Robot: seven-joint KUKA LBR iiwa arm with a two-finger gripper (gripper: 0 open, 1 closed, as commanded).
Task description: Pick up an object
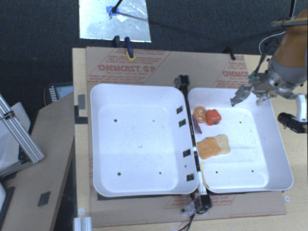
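A grey KUKA arm with an orange band reached in from the right, its gripper (pixel 250 94) poised above the far edge of the right bin (pixel 269 177), fingers spread apart and holding nothing. Three small objects lay clustered at the left side of that bin, close to the divider where the two bins met: a red toy pepper (pixel 213 117), a ringed orange piece (pixel 199 113) touching it on the left, and nearer the camera a flat slice of toy bread (pixel 213 147), part orange and part tan.

All three looked like light, stiff plastic play food, unlikely to deform or break under the fingers, though their smooth skins could slip. The pepper appeared the best candidate: rounded, standing proud of the floor, with its right side open for a finger. Its left side pressed against the ringed piece, so a pinch taken along the near-far line seemed safer. The bread lay low and flat, offering little to grip from above.

The right half of the bin gave the arm open floor for a descent, while the left bin (pixel 139 138) stood beside it. The bin's raised wall by the divider crowded any approach from the left.
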